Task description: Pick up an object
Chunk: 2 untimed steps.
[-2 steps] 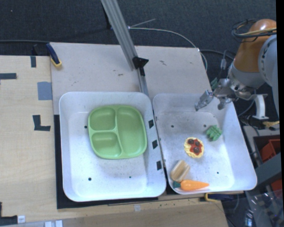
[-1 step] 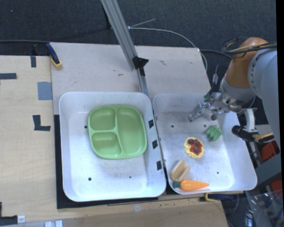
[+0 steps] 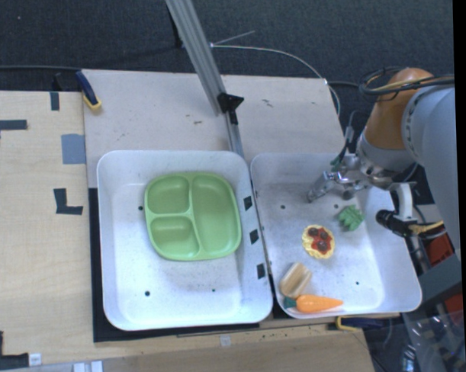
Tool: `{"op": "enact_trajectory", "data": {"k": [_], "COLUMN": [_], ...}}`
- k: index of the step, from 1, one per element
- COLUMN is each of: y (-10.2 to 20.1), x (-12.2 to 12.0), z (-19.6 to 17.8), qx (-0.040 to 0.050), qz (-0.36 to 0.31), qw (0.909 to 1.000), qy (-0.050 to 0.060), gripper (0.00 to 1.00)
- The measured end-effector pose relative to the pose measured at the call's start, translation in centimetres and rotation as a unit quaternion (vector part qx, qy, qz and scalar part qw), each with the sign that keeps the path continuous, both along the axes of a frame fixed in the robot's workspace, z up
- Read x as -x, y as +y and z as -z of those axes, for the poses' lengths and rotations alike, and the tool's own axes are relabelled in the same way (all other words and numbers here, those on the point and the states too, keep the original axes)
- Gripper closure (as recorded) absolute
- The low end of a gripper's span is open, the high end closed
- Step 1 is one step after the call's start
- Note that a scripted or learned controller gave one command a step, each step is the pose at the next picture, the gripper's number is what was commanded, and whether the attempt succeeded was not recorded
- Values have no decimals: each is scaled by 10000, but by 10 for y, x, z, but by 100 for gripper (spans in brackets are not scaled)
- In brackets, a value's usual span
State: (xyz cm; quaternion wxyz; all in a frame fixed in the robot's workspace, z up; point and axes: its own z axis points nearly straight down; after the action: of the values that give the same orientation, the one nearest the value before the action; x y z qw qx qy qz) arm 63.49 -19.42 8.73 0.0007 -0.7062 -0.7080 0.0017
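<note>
Left bin [image 3: 113, 246]: carries a green tray [image 3: 193, 215] with three compartments, lying flat near centre, long axis running roughly 12 to 6 o'clock. No task item here worth a reach; tray too broad for the claw.

Right bin [image 3: 389, 283]: holds four small things. Hot dog [image 3: 295, 279] at about 7 o'clock of the bin, long axis tilted toward 1 o'clock. Just below it, touching or nearly so, carrot [image 3: 319, 303] against the near wall, long axis close to 9–3 o'clock, pointed tip toward 3 o'clock, green stub toward 9. Small pizza [image 3: 319, 242] near bin centre, round, no clear axis. Green piece [image 3: 350, 218] at 1 o'clock of the pizza, near but apart, shape too small to read.

Claw [image 3: 322, 187] low over the bin's far half, at 12 o'clock of the pizza and 10 o'clock of the green piece, reaching in from 3 o'clock. Fingers apart or together: cannot tell, metal too blurred. Nothing seen between them.

Step in hand, by judgement: approach, before any grasp. Nearest candidates: green piece and pizza. Next move likely calls for shifting toward 5 or 6 o'clock, centring over one item, descending. For the carrot, closing across the short axis, with care for the near wall.
</note>
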Motion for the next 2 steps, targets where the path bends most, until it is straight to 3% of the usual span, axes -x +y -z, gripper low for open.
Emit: {"op": "enact_trajectory", "data": {"k": [1,2], "y": [1,6], "x": [-1,-9], "z": [-11,-71], "qx": [2,-2], "qz": [-9,0], "qw": [10000,10000], "qy": [-4,-44], "gripper": [100,100]}}
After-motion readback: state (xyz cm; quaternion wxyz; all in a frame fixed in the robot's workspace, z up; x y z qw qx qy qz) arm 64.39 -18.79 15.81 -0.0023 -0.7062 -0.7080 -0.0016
